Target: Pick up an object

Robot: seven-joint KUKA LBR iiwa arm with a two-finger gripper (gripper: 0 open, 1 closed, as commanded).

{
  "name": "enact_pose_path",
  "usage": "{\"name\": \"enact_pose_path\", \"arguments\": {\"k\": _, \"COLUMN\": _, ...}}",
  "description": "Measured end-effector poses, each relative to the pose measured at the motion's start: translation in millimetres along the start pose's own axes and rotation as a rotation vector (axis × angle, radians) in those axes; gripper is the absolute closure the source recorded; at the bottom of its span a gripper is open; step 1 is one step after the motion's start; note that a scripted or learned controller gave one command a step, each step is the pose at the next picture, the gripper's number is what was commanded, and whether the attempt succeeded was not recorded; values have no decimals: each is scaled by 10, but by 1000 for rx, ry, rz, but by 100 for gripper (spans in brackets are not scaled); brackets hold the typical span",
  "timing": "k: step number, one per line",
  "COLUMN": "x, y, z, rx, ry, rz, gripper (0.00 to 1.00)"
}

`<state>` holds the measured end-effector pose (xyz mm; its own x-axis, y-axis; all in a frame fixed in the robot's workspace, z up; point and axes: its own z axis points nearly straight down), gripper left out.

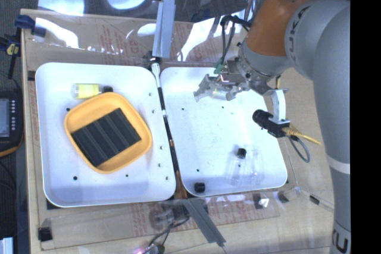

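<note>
The arm (pixel 297 27) reaches in from three o'clock and carries the gripper (pixel 209 90) over the upper part of the right bin (pixel 271 178), at about twelve o'clock within it; nothing shows between the fingers, and at this slant I cannot tell whether the jaws stand apart or together.

The things on offer lie elsewhere; the clear plastic piece with a black cap (pixel 245 166) rests on the floor of the same bin at about five o'clock, well apart from the gripper; a small dark bit (pixel 199 187) sits against that bin's lower rim at seven o'clock. In the left bin (pixel 44 77) the yellow dish with a dark ribbed insert (pixel 107 131) fills the centre, and a small yellow tube (pixel 87 90) lies just beside it at eleven o'clock.

By my reading the pick is at its approach step, with no object yet secured; the nearest candidate is the clear piece. The next move calls for a travel toward five o'clock until the fingers straddle it, then a descent to the bin floor and a close; its transparency and low profile may make the grasp uncertain.
</note>
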<state>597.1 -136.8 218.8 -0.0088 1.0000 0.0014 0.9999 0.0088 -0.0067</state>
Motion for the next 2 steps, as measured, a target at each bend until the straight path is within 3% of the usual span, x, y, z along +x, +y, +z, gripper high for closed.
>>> {"name": "enact_pose_path", "arguments": {"k": 1, "x": 31, "y": -748, "z": 1295, "rx": 0, "ry": 1, "rz": -170, "gripper": 0}}
{"name": "enact_pose_path", "arguments": {"k": 2, "x": 101, "y": -1201, "z": 1285, "rx": -4, "ry": -3, "rz": -293, "gripper": 0}}
